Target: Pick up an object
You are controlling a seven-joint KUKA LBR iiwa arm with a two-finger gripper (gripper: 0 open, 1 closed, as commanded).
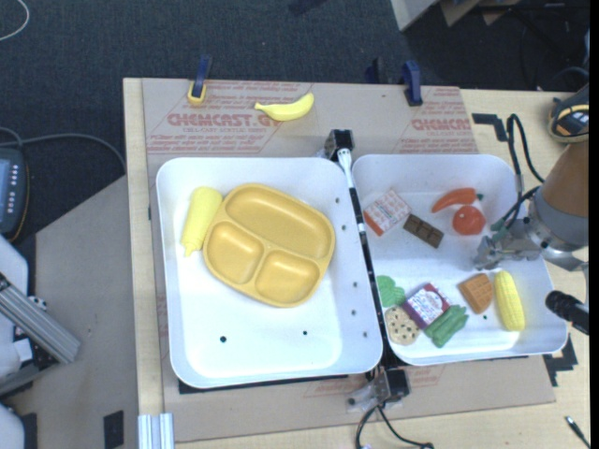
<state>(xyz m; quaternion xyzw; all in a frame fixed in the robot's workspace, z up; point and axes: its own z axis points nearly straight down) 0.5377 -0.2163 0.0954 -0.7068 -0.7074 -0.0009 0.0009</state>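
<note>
gripper [494, 247] positioned low in right bin [412, 168], just above corn cob [509, 299]; finger state cannot be told.

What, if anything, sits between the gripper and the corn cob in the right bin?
Nothing visible does. The gripper hangs just above the corn cob, with bare bin floor between them; the orange cracker lies beside the cob, off to its left.

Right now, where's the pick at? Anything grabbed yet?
Done: the arm has reached into the right bin. In hand: nothing visible; the gripper sits low beside the corn cob and waffle piece. Left: the grasp and lift; every item lies in the bins.
</note>
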